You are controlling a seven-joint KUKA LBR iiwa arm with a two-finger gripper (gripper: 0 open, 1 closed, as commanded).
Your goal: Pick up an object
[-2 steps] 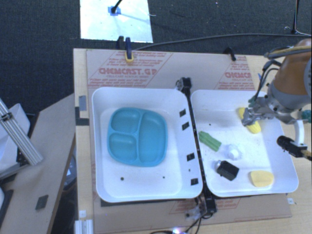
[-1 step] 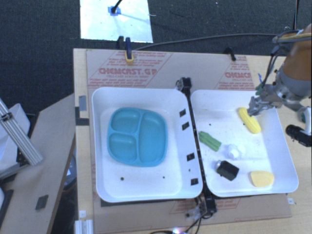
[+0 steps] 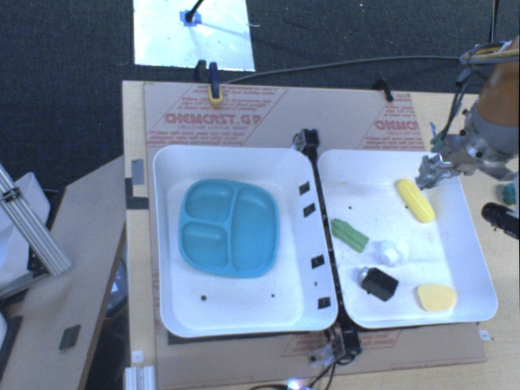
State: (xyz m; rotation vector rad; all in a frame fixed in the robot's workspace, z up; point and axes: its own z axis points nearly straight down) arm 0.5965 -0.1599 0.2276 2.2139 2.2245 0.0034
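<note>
**Two bins on the bench, arm poised at the right bin's far edge**

Left bin (image 3: 171, 242): a shallow white tray holding a blue divided plate (image 3: 229, 227) with three compartments, lying flat near the bin's centre. A row of small black clips runs down the seam between the two bins.

Right bin (image 3: 479, 287): a shallow white tray holding five loose objects, none touching another. Nearest the seam lies a green ridged piece (image 3: 350, 235), set at a slant. Below and right of it sits a small black block (image 3: 379, 283). Just above the block is a small white object (image 3: 389, 253), its form too blurred to name. At the bin's near right corner lies a yellow wedge-shaped piece (image 3: 437, 298). Toward the far right lies a yellow toy corn cob (image 3: 415, 200), also at a slant.

The gripper (image 3: 428, 174) hangs just above the upper end of the corn cob, at the end of the grey arm (image 3: 496, 120) entering from the right. Whether its claw is apart or together cannot be told. Nothing is seen between its fingers.
</note>
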